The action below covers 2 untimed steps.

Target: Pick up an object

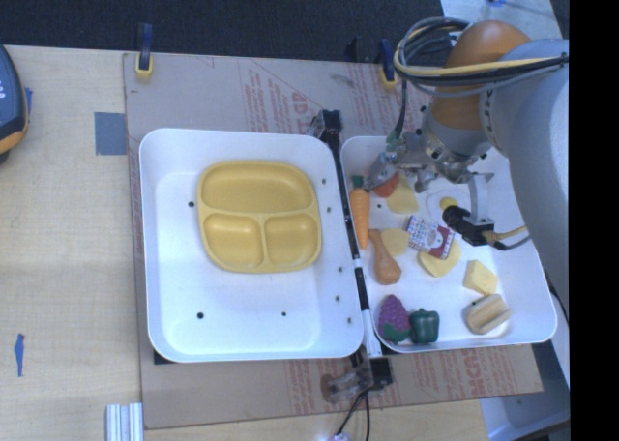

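The right bin holds several toy foods. An orange carrot lies along its left wall, with a brown piece below it. At the front are purple grapes, a green pepper and a bread roll. A cheese wedge, a red-and-white packet and yellow pieces lie mid-bin. My gripper hangs low over the bin's back left corner, just above the yellow pieces and a small red item. The wrist hides what lies under it.
The left bin holds a yellow divided plate. A black divider runs between the bins. The grey arm with its orange band and cables covers the right bin's back right. A dark device sits at the bench's left edge.
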Motion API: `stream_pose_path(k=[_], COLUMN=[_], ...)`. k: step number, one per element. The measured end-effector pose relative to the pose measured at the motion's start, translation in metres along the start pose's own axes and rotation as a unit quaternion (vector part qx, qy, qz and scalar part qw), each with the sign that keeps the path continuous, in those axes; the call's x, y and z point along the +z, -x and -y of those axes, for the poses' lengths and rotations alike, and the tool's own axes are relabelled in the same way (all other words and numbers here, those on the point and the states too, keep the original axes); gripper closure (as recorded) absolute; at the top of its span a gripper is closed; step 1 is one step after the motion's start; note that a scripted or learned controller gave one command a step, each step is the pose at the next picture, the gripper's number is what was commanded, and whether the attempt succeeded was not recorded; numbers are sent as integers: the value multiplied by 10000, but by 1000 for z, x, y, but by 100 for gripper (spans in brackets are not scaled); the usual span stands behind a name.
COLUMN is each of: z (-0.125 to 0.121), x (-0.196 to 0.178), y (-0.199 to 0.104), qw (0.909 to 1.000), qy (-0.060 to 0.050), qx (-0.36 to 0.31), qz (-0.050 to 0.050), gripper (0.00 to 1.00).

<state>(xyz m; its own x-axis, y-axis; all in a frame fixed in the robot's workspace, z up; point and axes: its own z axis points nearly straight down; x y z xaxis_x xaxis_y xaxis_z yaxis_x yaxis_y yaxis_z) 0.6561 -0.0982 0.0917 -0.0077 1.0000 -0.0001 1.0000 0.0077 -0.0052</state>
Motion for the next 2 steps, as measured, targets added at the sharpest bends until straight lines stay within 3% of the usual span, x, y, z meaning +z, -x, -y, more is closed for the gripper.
stream_pose_path(k=[2], z=[0], x=[-1], y=[4], qw=[10000], qy=[7], qx=[12], qz=[0], gripper=[0])
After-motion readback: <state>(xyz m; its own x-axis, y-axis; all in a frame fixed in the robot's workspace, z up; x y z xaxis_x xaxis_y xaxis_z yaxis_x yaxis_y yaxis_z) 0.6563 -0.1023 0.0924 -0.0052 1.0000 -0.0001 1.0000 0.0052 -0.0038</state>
